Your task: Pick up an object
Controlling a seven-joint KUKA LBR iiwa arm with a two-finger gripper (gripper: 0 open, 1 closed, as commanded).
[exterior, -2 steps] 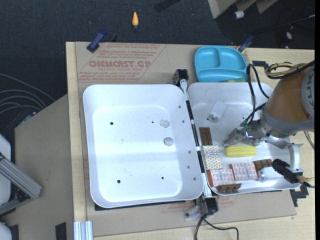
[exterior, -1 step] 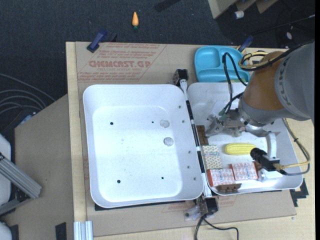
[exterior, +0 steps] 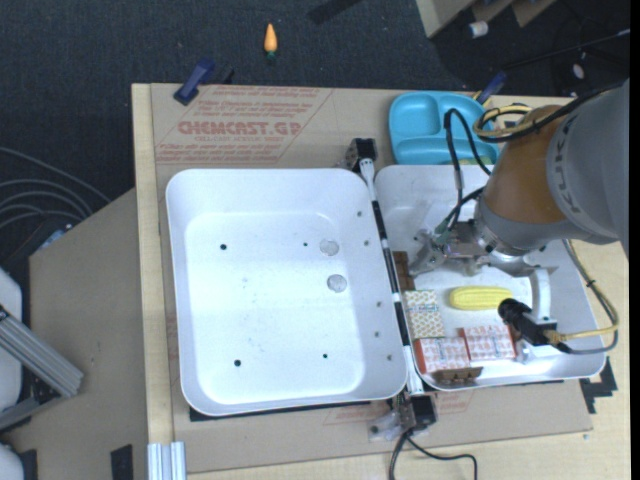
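Note:
My gripper (exterior: 437,250) hangs low over the left part of the right bin (exterior: 400,193), near the wall shared with the left bin. A yellow corn-like piece (exterior: 480,297) lies just in front and to the right of it. A speckled packet (exterior: 424,315) lies in front of the gripper. Two red-and-white boxes (exterior: 487,344) (exterior: 440,352) sit along the bin's front edge, with a brown piece (exterior: 455,375) at the rim. Nothing shows between the gripper and these things. The arm's grey and orange body covers the back right of the bin.
The left bin (exterior: 200,268) holds two small grey discs (exterior: 330,248) (exterior: 337,284). A blue tray (exterior: 430,128) stands behind the right bin. A thin brown strip (exterior: 400,268) lies by the dividing wall. A blue clip (exterior: 193,83) rests at the board's far edge.

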